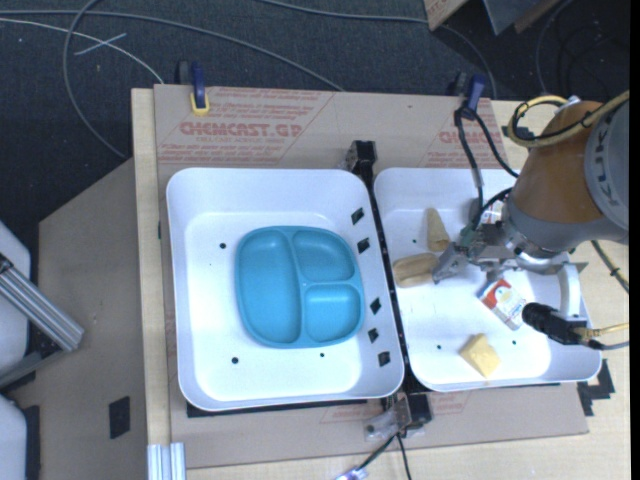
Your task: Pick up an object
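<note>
Details of the two-finger gripper (447,265) are hard to make out: dark fingers are seen pointing left from the wrist of the grey arm with an orange band (560,183), close to a pale tan wedge-shaped piece (414,268), but whether they are apart or closed cannot be told, and no object is seen clearly between them. Part of the right shallow white bin (440,358) is covered by the arm, so what lies under the wrist is hidden.

Two bins are counted, side by side on a brown cardboard-covered bench (290,118). In the left shallow white bin (200,298) one light blue plastic plate with three compartments (299,285) is placed near the middle. In the right bin four loose objects are counted. The tan wedge lies near the left wall, just beside the fingertips. A second pale tan piece (437,231) stands a little above it. A small red and white packet (501,300) is seen just below the wrist, and its print is too small to read. A yellow block like a sponge (481,354) rests near the front wall, well apart from the gripper.
</note>
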Controlling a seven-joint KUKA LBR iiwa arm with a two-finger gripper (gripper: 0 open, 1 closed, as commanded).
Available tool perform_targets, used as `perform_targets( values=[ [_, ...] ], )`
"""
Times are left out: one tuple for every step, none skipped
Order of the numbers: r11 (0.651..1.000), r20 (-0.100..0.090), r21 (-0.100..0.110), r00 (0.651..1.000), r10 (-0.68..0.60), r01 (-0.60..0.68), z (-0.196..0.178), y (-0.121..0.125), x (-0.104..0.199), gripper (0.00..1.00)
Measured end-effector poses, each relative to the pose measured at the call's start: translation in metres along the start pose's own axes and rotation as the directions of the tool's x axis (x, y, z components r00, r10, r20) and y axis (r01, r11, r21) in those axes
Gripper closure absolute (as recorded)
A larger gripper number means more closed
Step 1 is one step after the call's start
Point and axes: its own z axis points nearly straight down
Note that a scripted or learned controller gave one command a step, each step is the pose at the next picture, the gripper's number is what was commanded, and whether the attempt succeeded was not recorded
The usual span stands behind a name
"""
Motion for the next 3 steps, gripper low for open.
perform_targets(
  values=[
    [1.0,0.002,-0.008,1.0,0.0,0.0,-0.014,0.002,0.0,1.0],
    [1.0,0.004,-0.015,1.0,-0.002,0.002,-0.076,0.002,0.008,1.0],
    [1.0,0.004,-0.013,1.0,-0.001,0.001,-0.104,0.003,0.008,1.0]
  ],
)
